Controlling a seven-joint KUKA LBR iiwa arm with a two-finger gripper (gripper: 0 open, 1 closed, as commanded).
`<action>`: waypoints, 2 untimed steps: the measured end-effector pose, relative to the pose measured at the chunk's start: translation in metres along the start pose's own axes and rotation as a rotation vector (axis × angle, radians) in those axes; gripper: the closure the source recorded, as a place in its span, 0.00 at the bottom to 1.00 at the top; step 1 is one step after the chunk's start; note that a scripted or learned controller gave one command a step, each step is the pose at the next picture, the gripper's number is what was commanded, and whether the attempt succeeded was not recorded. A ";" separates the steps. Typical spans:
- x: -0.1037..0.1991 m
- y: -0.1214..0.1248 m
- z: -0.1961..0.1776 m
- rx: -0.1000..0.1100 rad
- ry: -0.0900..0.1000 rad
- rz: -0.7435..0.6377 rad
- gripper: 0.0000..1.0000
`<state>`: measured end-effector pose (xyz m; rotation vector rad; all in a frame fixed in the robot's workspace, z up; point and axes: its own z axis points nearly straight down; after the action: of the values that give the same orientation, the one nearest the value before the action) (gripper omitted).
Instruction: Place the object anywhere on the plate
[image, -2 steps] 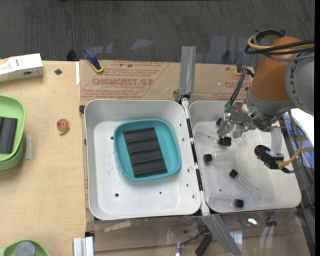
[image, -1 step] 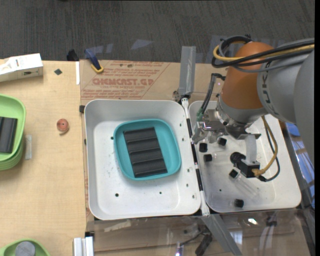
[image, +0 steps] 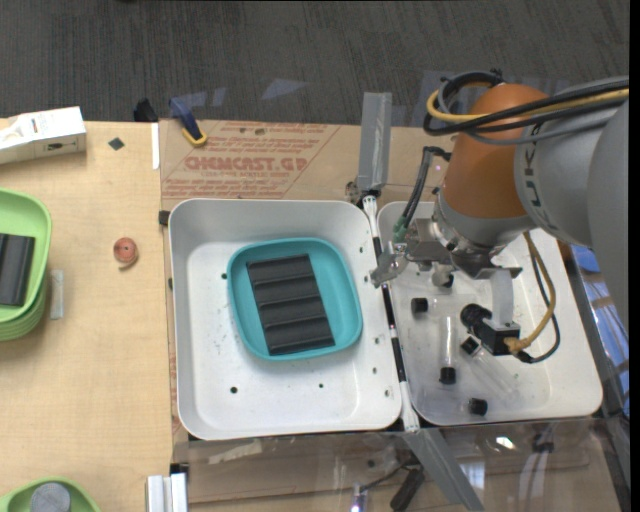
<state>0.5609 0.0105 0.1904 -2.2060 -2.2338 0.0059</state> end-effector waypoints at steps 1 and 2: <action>-0.044 0.019 0.000 -0.002 -0.001 -0.043 0.00; -0.075 -0.017 -0.112 -0.003 -0.001 -0.079 0.00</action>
<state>0.5456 -0.0646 0.3030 -2.1177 -2.3211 0.0041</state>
